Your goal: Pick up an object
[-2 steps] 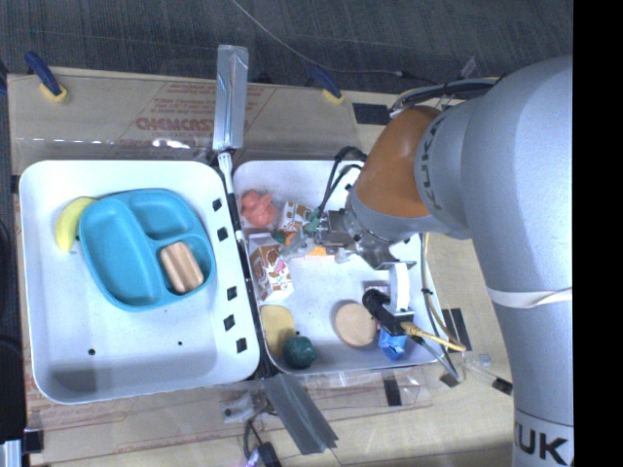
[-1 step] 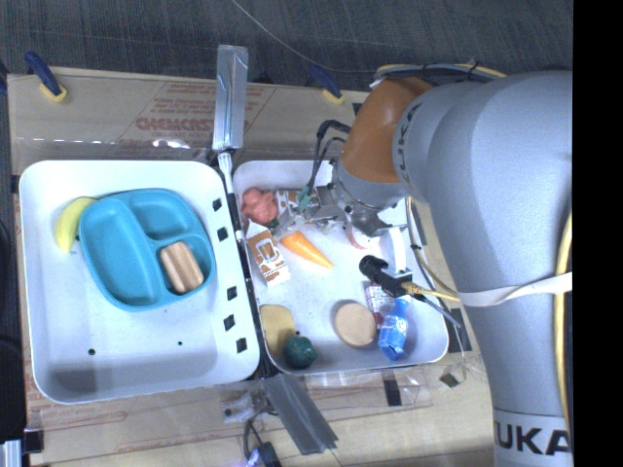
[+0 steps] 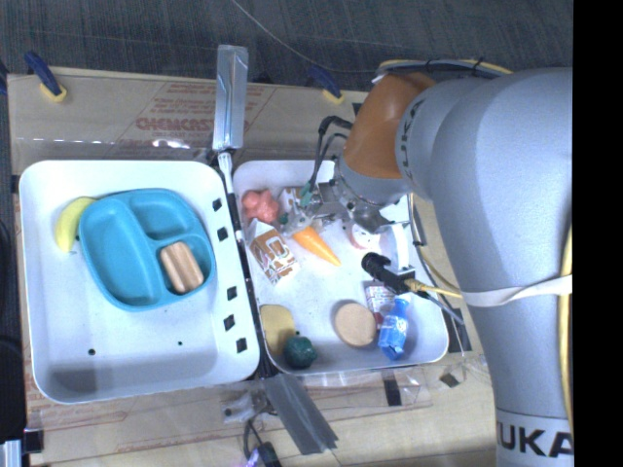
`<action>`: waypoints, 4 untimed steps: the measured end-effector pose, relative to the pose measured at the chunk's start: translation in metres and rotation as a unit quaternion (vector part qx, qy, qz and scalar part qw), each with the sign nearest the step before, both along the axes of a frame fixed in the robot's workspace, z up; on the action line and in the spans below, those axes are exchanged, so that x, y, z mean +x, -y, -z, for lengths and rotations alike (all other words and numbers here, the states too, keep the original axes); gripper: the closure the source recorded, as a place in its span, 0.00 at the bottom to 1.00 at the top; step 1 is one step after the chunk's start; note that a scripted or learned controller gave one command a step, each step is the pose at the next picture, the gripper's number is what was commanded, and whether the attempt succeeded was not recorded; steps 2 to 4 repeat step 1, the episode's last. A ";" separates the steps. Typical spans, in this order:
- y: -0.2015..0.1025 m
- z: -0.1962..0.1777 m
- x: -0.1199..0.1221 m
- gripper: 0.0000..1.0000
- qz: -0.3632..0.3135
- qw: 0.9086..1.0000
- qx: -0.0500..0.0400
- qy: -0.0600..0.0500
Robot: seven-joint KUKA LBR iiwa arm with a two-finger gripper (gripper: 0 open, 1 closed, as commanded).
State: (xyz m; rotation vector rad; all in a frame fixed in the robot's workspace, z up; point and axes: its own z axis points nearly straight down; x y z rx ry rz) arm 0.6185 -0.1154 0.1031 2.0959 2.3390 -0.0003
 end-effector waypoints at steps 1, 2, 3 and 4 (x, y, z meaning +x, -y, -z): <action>-0.063 -0.093 0.004 1.00 -0.012 1.000 0.001 0.003; -0.063 -0.093 0.004 1.00 -0.012 1.000 0.001 0.003; -0.063 -0.093 0.004 1.00 -0.012 1.000 0.001 0.003; -0.063 -0.093 0.004 1.00 -0.012 1.000 0.001 0.003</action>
